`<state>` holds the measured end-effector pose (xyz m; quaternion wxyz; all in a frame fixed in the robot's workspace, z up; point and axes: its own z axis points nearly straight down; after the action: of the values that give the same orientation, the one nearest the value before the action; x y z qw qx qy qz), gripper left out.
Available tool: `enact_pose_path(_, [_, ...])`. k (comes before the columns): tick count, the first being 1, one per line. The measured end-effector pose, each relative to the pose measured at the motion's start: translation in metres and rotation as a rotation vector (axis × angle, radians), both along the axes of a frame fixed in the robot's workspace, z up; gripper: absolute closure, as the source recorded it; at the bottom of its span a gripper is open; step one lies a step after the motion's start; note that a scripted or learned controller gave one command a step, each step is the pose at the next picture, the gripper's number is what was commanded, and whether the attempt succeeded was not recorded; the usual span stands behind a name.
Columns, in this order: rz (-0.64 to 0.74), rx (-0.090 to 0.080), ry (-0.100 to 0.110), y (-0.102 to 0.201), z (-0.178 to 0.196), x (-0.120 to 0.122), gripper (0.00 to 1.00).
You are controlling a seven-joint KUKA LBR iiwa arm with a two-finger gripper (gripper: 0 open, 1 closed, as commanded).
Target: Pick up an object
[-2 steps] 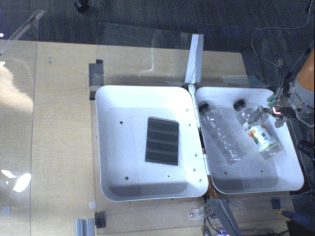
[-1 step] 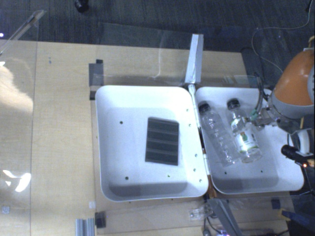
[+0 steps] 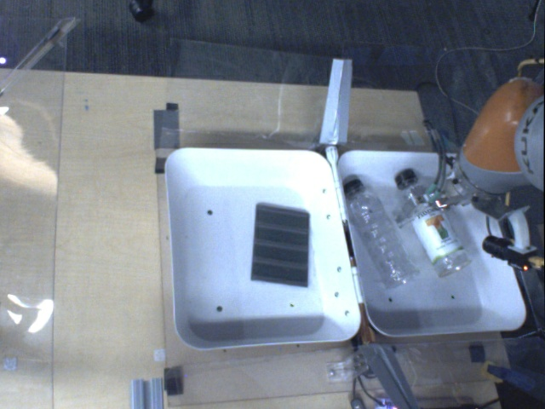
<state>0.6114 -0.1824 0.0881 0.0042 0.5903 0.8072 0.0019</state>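
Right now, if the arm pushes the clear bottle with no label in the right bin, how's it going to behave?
The unlabelled bottle lies on its side, so it will probably roll rather than slide. It looks clear and empty, so likely light, easy to knock away. Its smooth plastic may slip or dent under a squeeze. Rolling right, it could bump the labelled bottle beside it.

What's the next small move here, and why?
Probably lower the gripper onto the labelled bottle just below it. The arm hangs over the right bin, where two clear bottles lie side by side; the other bottle lies farther left. The dark ribbed pad sits in the left bin, out of easy reach.
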Motion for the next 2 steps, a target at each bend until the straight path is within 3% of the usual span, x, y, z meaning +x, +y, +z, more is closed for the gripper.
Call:
enact_pose_path(1, [0.001, 0.000, -0.005, 0.0011, 0.0123, 0.0020, 1.00])
enact_pose_path(2, [0.001, 0.000, -0.005, 0.0011, 0.0126, 0.0022, 0.00])
